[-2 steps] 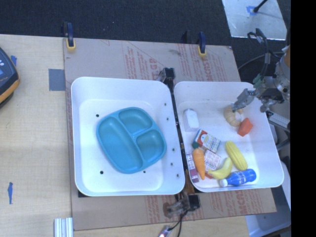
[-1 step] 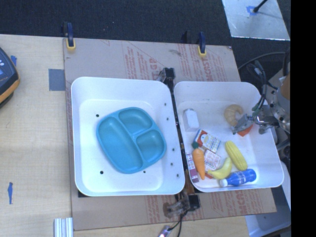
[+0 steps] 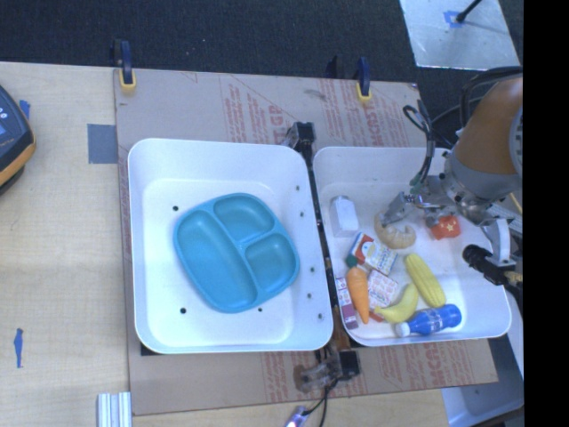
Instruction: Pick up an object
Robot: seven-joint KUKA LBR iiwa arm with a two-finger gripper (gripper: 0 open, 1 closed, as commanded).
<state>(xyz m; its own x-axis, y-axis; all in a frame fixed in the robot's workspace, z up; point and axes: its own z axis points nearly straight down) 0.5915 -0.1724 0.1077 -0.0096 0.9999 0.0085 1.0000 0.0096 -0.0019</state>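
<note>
My gripper [image 3: 403,210] hangs over the right bin [image 3: 498,327], near its middle back. It is just above and partly in front of a round beige bun [image 3: 396,235]. A red tomato [image 3: 445,228] lies just to its right. In front of them lie a small juice carton [image 3: 370,255], a carrot [image 3: 357,294], a corn cob [image 3: 425,279], a banana [image 3: 401,306] and a blue bottle [image 3: 432,320]. A small white object [image 3: 344,213] sits at the bin's left side. Nothing shows in the gripper's grasp.
The left bin [image 3: 151,163] holds a blue divided plate [image 3: 236,252]. A flat packet [image 3: 343,295] lies against the right bin's left wall beside the carrot. A dark device [image 3: 13,140] sits at the bench's far left edge.
</note>
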